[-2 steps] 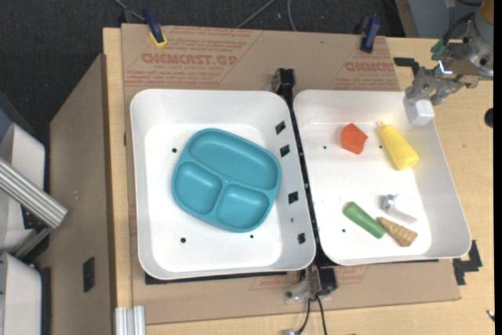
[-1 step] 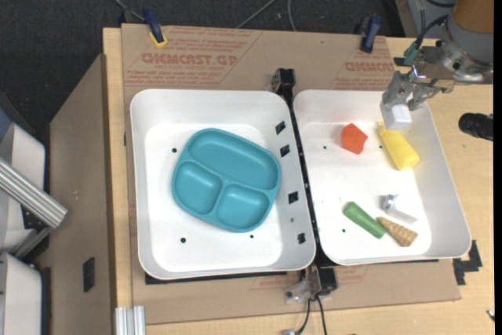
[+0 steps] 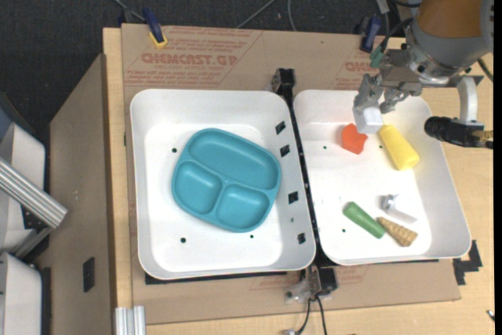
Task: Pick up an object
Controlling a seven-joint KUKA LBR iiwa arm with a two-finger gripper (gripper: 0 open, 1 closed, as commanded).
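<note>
My gripper point(image 3: 375, 102) hangs over the back of the right bin point(image 3: 451, 204), reaching in from the upper right. A small white block point(image 3: 367, 120) sits right at its tip; whether it is gripped or just lies below is unclear. An orange block point(image 3: 354, 140) lies just below and left of it. To the right of that, a yellow bottle-shaped piece point(image 3: 398, 147) rests at a slant. Toward the front of the bin lie a green stick point(image 3: 362, 217), a tan cone point(image 3: 398, 231) and a small white and grey piece point(image 3: 396, 208).
The left bin point(image 3: 149, 169) holds a teal divided plate point(image 3: 226, 178). A black divider with clips point(image 3: 294, 161) runs between the bins. Cables and clamps point(image 3: 157, 31) lie along the cardboard's back edge. A black fitting point(image 3: 451, 129) juts in at the right rim.
</note>
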